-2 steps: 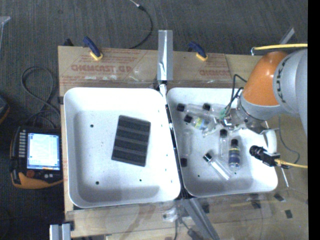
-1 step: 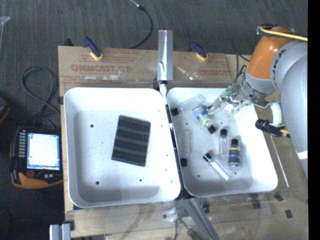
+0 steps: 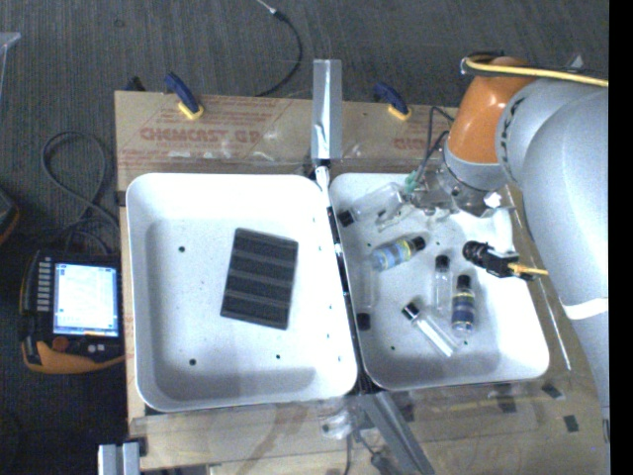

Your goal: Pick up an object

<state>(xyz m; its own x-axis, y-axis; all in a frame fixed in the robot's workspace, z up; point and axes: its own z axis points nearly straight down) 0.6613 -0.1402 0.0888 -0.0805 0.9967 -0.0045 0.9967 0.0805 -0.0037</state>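
While the end effector (image 3: 417, 194) sits low over the far end of the right bin (image 3: 514, 359), whether it is released or clenched cannot be told, and nothing is seen grasped in it. Just to its left lies a clear see-through item (image 3: 373, 205), kind unclear, close to it; contact cannot be told. Nearer the camera from there: a small bottle with blue label and black cap (image 3: 399, 253), lying tilted near the bin's middle. Right of it a clear vial (image 3: 440, 277), black cap at its far end, and just beside that a dark bottle with blue label (image 3: 462, 303). A clear tube with black cap (image 3: 427, 330) lies slanted nearest the front wall, close to the dark bottle. All pickable items are in the right bin except one: the left bin (image 3: 148, 364) holds a black ribbed pad (image 3: 260, 277), flat, about centre, well apart from the arm (image 3: 554, 166). Both bins rest side by side on the wooden surface (image 3: 198, 142), with two blue clamps (image 3: 181, 92) at its far edge. A handheld controller with lit screen (image 3: 74, 305) lies on the floor to the left.
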